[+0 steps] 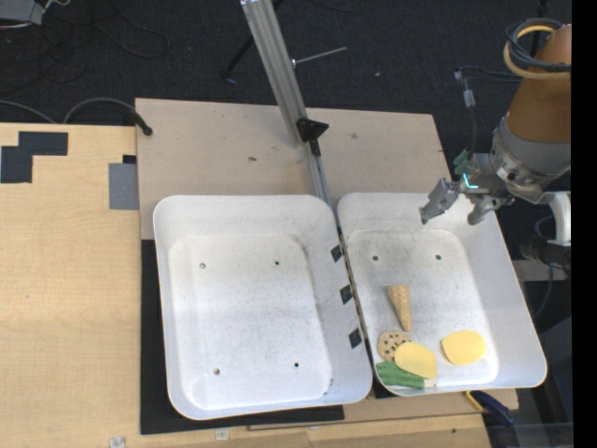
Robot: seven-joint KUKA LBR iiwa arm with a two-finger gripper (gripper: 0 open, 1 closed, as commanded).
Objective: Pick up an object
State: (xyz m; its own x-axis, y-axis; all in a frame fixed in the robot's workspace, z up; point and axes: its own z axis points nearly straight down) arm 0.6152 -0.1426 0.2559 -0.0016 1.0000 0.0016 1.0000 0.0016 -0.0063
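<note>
From above, the gripper (pixel 457 202) hangs over the far rim of the right bin (pixel 513 278), fingers spread apart with nothing between them. The objects cluster at that bin's near end, well apart from it: a cone (pixel 400 304), a yellow disc (pixel 464 347), a yellow wedge (pixel 416 359) and a green pod (pixel 399 376), probably gathered where the floor dips.

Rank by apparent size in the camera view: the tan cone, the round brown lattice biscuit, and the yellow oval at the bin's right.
1. Yellow oval
2. Tan cone, close to the oval; unsure
3. Brown lattice biscuit, partly covered
</note>
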